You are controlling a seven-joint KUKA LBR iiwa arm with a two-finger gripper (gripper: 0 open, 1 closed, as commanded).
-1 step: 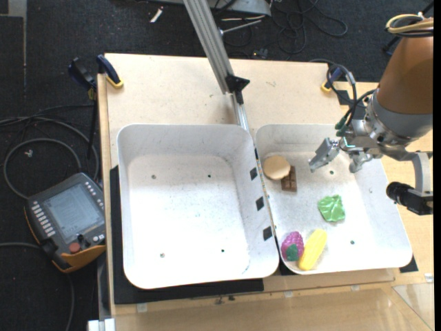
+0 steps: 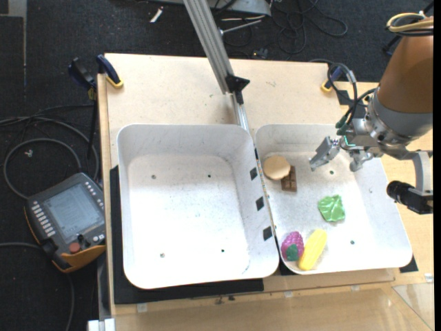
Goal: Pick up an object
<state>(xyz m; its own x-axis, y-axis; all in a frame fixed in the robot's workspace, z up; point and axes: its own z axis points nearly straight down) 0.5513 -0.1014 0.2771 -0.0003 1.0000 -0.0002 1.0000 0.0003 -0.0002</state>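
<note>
Items logged in the right bin (image 2: pixel 386 205): tan bun (image 2: pixel 276 166) touching a brown block (image 2: pixel 289 180), green leaf piece (image 2: pixel 331 208), purple grapes (image 2: pixel 292 245) beside a yellow corn cob (image 2: pixel 313 248). My pincer (image 2: pixel 341 156) hung over the bin's far part, fingers spread, gripping nothing. Bun lay just to its left in the camera view; leaf piece nearer the camera.

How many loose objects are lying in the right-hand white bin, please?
5, none apparently hidden: a round tan bun by the divider, a small brown block touching it, a green leafy piece mid-bin, and a magenta berry-like toy beside a yellow corn-shaped toy near the front.
</note>
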